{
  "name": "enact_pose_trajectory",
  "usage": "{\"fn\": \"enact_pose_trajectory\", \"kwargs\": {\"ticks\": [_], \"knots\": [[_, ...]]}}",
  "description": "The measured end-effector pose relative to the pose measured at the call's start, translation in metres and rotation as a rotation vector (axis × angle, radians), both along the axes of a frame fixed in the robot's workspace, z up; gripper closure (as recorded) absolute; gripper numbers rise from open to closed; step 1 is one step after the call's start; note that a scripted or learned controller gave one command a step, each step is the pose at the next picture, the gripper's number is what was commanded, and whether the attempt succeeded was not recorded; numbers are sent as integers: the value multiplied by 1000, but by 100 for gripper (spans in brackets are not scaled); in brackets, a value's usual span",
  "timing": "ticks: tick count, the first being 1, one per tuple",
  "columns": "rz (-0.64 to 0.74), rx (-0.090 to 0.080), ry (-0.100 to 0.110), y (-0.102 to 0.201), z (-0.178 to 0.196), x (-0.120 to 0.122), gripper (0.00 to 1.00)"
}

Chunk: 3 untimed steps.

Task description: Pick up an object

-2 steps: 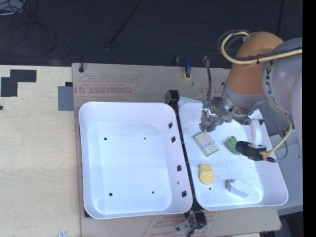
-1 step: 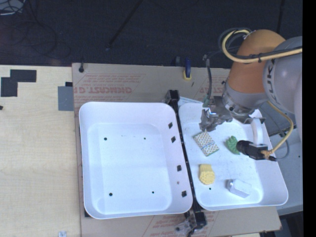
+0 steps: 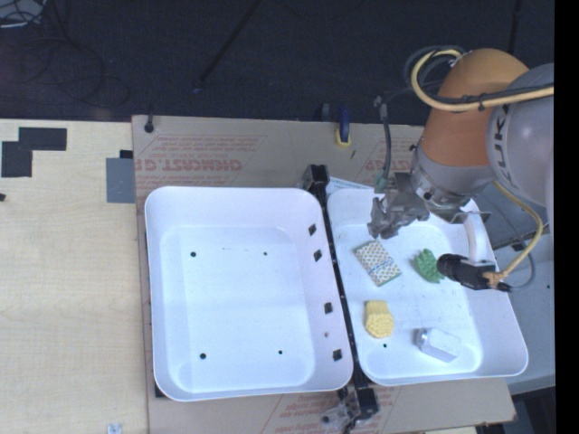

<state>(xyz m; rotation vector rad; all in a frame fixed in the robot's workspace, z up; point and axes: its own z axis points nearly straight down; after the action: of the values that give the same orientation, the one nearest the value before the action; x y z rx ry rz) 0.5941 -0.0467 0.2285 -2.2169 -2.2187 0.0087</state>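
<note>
Gripper (image 3: 387, 221) hangs just above the patterned packet (image 3: 377, 262) (long axis diagonal); whether it is open, I cannot tell.

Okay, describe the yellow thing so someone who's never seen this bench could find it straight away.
Look at the right-hand white bin, the one the gripper hangs over. Near that bin's front left, close to the divider between the bins, lies a small yellow object with a bumpy surface. It is the only yellow item there: its neighbours are a patterned packet, a green piece and a pale block.
</note>
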Motion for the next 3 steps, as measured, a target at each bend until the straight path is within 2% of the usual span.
{"fn": "enact_pose_trajectory", "kwargs": {"ticks": [2,3], "knots": [[8,0,4,-2,19,0,100],[-5,2,1,0,21,-73,100]]}}
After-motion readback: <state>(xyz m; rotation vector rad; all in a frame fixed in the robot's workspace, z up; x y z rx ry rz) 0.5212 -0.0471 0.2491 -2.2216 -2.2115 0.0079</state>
